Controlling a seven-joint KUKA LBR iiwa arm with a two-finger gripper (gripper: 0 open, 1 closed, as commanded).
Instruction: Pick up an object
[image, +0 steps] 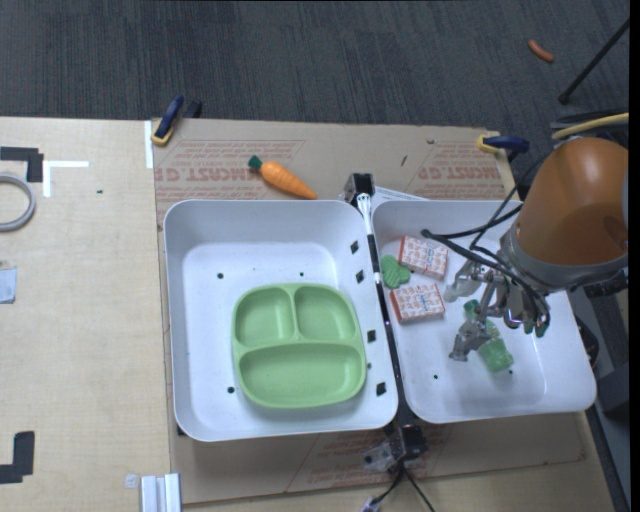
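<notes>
The arm (575, 215) reaches in from the right, its orange band bulking large over the right bin (560, 395), and the pincer (476, 338) hangs low inside that bin, fingers pointed down toward the floor. Can it be called wide or narrow? Cannot tell; the metal fingers blur together from this angle, and nothing sits plainly between them. Right beside the pincer, just to its lower right, lies a small green object (495, 356), close enough that it may be touching a finger, though contact is unclear. To the pincer's left sit two red-and-white boxes: one box (417, 302) near, slightly tilted, and a second box (424, 257) up and left of it. Further left again, against the bin's left wall, rests a green leafy piece (394, 271). Well to the left of the pincer, across the divide, the left bin (190, 300) holds a green plate (298, 344) with three compartments, lying flat. Far up and left of the pincer, outside both bins on the cardboard (330, 160), lies a toy carrot (284, 178). Dark cables (470, 235) loop from the arm above the pincer.
</notes>
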